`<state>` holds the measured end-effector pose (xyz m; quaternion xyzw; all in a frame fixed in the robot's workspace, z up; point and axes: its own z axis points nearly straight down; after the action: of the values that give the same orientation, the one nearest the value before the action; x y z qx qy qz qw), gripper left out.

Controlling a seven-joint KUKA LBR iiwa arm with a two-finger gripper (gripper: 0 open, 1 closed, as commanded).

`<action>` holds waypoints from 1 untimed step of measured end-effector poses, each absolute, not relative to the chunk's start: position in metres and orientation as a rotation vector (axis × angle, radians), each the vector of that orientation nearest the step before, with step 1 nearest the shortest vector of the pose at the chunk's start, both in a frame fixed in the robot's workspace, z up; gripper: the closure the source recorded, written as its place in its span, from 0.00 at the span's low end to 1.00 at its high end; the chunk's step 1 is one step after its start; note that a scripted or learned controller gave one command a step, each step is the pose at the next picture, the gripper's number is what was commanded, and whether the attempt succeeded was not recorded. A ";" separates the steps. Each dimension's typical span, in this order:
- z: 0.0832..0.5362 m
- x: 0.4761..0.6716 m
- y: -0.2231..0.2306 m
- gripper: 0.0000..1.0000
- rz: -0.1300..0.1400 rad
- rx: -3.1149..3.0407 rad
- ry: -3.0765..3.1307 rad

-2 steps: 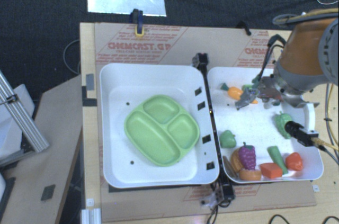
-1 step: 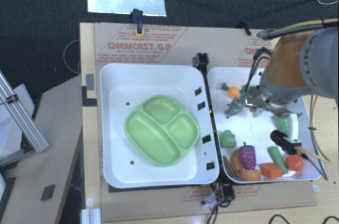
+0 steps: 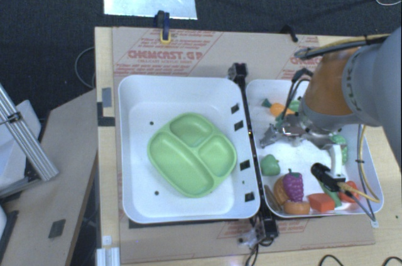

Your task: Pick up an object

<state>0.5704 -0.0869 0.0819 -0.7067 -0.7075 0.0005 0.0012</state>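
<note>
The hand point(image 3: 278, 133) hung low over the right bin point(image 3: 370, 151), right of frame centre; couldn't tell how it was set. Just below it sat a green toy pepper point(image 3: 270, 165), then purple grapes point(image 3: 293, 185) and a red block point(image 3: 321, 202). A green divided plate point(image 3: 191, 155) lay in the left bin point(image 3: 135, 133).

The two bins point(image 3: 135, 101) are white. In the left one lies a light green divided plate point(image 3: 191, 155). The right bin point(image 3: 370, 164) holds a purple grape bunch point(image 3: 293, 185), a green round toy point(image 3: 270, 165), an orange-red piece point(image 3: 321, 202) and a small orange one point(image 3: 276, 110). The arm point(image 3: 352, 85) is grey with an orange band. The worktop point(image 3: 182, 54) is pale brown with red lettering.
</note>
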 end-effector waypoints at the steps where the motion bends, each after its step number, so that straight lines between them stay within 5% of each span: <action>1: 0.095 0.571 -0.087 1.00 -0.001 -2.221 -2.223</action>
<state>0.5711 -0.0872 0.0946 -0.7068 -0.7074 -0.0004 -0.0001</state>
